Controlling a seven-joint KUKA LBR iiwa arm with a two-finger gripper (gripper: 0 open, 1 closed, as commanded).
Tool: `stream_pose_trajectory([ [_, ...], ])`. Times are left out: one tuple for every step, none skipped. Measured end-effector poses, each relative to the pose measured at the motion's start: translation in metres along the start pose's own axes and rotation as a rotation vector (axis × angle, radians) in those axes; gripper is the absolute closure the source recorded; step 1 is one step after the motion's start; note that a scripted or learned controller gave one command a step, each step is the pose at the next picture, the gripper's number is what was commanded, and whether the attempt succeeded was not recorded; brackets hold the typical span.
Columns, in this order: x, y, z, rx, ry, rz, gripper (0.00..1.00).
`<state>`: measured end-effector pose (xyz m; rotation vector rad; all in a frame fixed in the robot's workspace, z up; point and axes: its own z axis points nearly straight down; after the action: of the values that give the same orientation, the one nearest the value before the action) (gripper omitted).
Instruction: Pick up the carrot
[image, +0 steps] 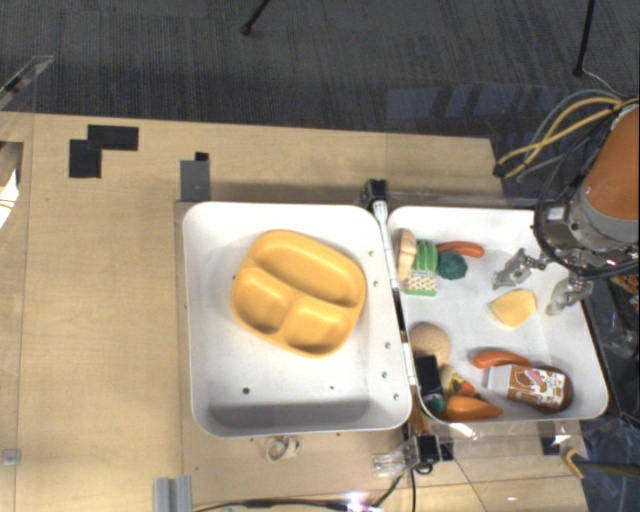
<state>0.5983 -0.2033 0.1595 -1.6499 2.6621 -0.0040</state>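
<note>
We see the claw (546, 280) hanging over the right bin (598, 372), near its far right side, with its two fingers (516, 268) spread wide and nothing between them. Just below the gap between the fingers lies a pale yellow wedge (513, 308), close to the fingertips, though we cannot tell whether they touch it. Above the claw, the grey arm with its orange band (615, 178) comes in from the right, and yellow cables (555, 132) loop behind it.

The carrot (470, 407) lies at the near edge of the right bin, close to the divider between the two bins, well apart from the claw. It is orange, with a bit of green at its left end. Just beside it, to the right, lies a brown bottle (530, 386) on its side, and a red-orange chili-like piece (498, 357) sits just above that. A tan rounded item (428, 338) rests against the bin's left wall. In the far left corner of this bin we find a green and white item (424, 270), a teal piece (452, 266) and a small red-orange piece (461, 249).

In the left bin (215, 395) sits a large yellow loaf-like shape (298, 290). Both bins stand on the wooden worktop (90, 330).
</note>
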Motion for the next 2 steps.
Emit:
stream_pose_trajectory([
  [0.002,0.001,0.009,0.001,0.000,-0.378,0.00],
  [-0.001,-0.001,-0.004,0.011,-0.005,-0.376,1.00],
])
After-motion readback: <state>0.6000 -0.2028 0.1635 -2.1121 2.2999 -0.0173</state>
